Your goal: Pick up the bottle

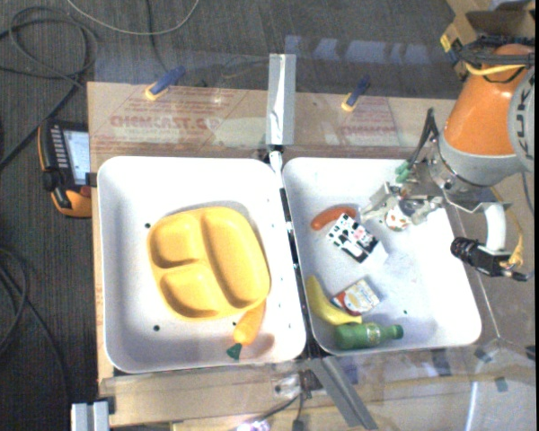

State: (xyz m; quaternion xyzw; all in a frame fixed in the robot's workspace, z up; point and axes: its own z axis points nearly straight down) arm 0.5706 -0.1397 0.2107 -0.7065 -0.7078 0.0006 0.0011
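Dark carpet with loose cables surrounds the desk point(117, 106), which carries two white bins; the bottle point(368, 334), green, lies on its side against the near wall of the right bin point(449, 321), touching the banana point(326, 305) and just beside a small packet point(359, 296). The tool point(402, 206) hangs over the far part of that bin, well apart from the bottle; its opening cannot be determined. Probable fault: a descent near the wall strikes the rim or grips the banana instead.

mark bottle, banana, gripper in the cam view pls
bottle point(366, 334), camera view, on its green body.
banana point(322, 303), camera view, on its yellow mid-curve.
gripper point(397, 206), camera view, at the fingertips.
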